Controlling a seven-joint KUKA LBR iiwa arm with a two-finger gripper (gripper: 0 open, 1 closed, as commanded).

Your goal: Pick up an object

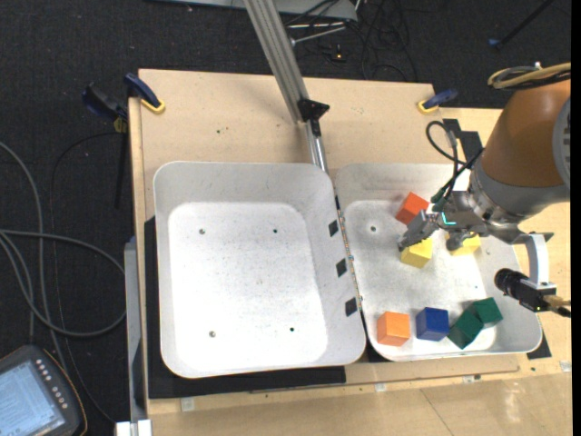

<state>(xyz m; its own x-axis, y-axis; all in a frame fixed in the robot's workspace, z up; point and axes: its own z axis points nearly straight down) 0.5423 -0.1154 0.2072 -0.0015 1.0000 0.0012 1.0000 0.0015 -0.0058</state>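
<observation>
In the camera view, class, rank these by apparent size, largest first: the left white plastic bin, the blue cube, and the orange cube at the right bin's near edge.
1. Left white plastic bin, by far the largest.
2. Orange cube and blue cube: they look alike, so no ranking.

tan bench [227, 107] – two white bins [182, 189] side by side (touching), clamps [145, 94] at corners

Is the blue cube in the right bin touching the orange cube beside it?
Apart. The camera view shows a strip of white bin floor between the blue cube and the orange cube near the bin's front edge.
</observation>
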